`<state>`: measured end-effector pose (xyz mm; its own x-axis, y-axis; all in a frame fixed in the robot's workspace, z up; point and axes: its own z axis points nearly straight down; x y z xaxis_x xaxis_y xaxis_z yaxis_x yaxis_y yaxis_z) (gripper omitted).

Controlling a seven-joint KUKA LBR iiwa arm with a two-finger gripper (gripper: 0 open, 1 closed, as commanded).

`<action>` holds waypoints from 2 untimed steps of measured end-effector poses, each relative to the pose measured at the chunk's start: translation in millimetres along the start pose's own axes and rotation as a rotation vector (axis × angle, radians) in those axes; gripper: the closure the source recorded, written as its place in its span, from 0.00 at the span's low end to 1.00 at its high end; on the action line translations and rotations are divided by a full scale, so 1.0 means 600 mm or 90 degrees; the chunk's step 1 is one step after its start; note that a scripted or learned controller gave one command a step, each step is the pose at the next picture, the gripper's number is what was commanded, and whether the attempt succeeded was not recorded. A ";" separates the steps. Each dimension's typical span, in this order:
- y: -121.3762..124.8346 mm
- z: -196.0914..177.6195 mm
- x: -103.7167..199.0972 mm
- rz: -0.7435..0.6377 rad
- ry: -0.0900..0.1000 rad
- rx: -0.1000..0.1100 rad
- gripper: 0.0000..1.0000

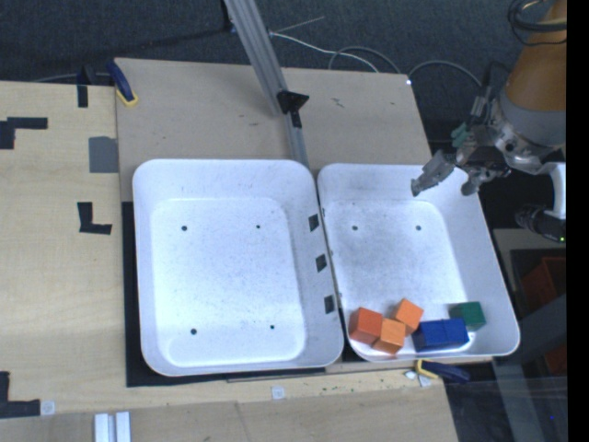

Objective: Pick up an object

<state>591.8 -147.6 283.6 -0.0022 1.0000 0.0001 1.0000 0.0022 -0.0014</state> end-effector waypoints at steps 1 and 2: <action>0.097 0.011 0.012 -0.001 -0.001 -0.002 0.00; 0.094 -0.007 0.011 -0.001 -0.002 0.000 1.00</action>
<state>648.4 -140.9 288.0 -0.0031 1.0000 -0.0025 1.0000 0.0031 -0.0009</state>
